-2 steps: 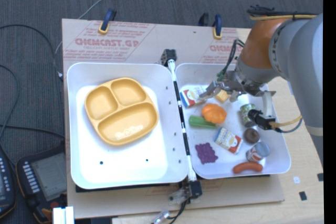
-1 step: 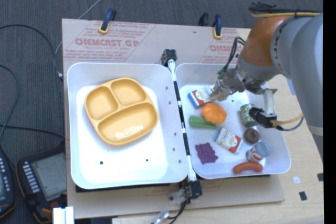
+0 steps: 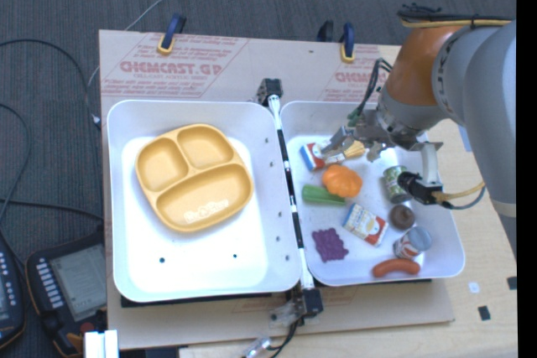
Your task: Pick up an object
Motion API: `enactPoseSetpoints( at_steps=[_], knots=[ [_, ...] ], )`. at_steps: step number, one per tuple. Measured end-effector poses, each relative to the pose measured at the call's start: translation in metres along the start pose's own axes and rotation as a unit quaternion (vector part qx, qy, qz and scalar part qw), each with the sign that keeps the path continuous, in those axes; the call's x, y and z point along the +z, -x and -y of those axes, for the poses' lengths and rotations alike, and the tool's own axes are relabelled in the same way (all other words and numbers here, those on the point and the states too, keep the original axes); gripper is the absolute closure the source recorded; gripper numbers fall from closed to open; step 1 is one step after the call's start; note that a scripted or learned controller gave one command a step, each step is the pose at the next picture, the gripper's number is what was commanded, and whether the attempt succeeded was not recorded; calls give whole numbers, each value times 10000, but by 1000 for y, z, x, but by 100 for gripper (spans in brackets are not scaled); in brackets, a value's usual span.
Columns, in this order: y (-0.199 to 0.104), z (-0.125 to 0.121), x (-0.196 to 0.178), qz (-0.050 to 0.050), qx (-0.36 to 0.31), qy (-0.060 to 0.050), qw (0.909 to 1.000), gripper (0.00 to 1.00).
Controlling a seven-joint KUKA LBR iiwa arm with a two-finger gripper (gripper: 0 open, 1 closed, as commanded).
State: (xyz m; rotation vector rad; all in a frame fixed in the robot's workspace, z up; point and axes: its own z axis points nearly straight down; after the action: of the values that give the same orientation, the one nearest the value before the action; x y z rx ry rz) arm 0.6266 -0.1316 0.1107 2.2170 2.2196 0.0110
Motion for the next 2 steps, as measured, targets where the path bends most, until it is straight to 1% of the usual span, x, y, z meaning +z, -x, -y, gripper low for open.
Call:
enactPoseSetpoints(
  at_steps=[1,2],
  knots=[
    [-33,-38,20,26,23,-64,10000,0],
    [-31,-39,8,45,22,-46,10000,100]
  ],
)
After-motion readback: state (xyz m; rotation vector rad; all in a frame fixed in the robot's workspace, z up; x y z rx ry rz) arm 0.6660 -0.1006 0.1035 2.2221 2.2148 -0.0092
